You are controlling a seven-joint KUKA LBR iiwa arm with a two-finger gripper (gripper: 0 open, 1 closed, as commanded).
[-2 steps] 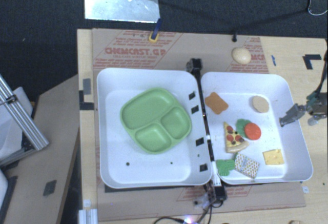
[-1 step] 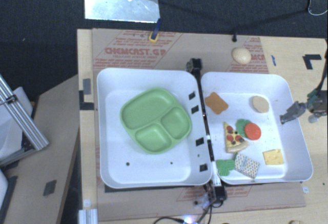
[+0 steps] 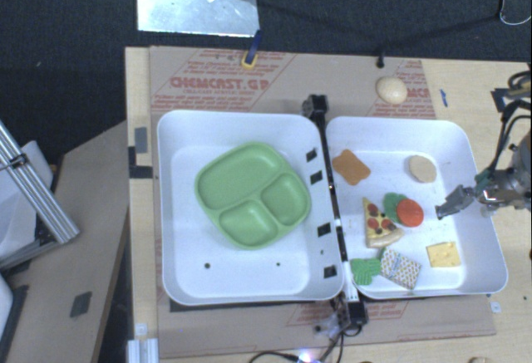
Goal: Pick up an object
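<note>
The right bin [image 3: 465,145] holds several toy foods: an orange-brown toast piece [image 3: 351,167], a beige round cookie [image 3: 421,168], a pizza slice [image 3: 380,224], a red tomato [image 3: 410,213] against a green piece [image 3: 391,205], a yellow cheese square [image 3: 442,254], a checkered cracker [image 3: 401,269] and a green leafy piece [image 3: 365,270]. My gripper [image 3: 450,205] comes in from the right edge, low over the bin's right side. It is just right of the tomato and above the cheese, and I see nothing held in it.
The left bin [image 3: 179,145] contains a green divided plate [image 3: 252,195]. A beige egg-shaped object [image 3: 391,89] lies on the bench behind the right bin. A black divider with clips [image 3: 326,179] runs between the bins. A cable hangs at the far right.
</note>
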